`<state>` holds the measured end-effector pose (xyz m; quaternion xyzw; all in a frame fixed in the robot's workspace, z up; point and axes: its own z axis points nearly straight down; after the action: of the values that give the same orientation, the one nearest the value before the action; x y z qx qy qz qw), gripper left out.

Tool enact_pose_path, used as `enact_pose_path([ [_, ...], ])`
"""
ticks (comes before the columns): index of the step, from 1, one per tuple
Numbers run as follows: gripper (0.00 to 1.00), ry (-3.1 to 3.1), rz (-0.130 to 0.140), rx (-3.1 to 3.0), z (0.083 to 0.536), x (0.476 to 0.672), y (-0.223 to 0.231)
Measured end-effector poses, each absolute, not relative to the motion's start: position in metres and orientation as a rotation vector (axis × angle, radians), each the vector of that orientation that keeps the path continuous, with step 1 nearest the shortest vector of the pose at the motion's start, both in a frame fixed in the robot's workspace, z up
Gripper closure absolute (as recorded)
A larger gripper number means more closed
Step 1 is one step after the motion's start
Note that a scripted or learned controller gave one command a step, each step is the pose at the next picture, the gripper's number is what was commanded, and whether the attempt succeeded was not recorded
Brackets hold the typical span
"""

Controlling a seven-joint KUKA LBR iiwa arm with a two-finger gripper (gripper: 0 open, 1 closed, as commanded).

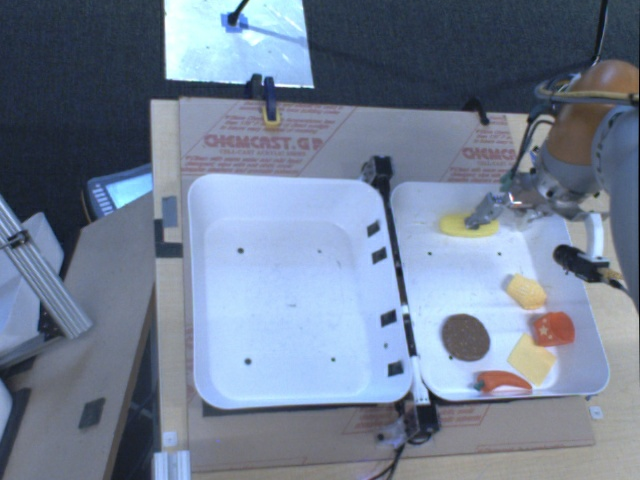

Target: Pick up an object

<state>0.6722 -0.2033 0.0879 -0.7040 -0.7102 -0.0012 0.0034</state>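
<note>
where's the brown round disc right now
The brown disc lies in the right bin, toward its near edge, left of the yellow wedge and just above the orange carrot-like piece.

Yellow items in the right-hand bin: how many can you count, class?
3. A flat yellow disc lies at the far end by the gripper, a yellow corn piece sits mid-right, and a yellow cheese wedge lies near the front. The arm may hide more.
</note>
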Motion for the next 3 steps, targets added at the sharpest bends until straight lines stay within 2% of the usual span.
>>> enact_pose_path([
  [1, 0.00, -2.227, -0.006, -2.228, 0.180, 0.619, -0.208],
  [2, 0.00, -2.233, -0.004, -2.218, 0.109, 0.669, -0.206],
  [3, 0.00, -2.219, -0.002, -2.228, 0.194, 0.546, -0.208],
])
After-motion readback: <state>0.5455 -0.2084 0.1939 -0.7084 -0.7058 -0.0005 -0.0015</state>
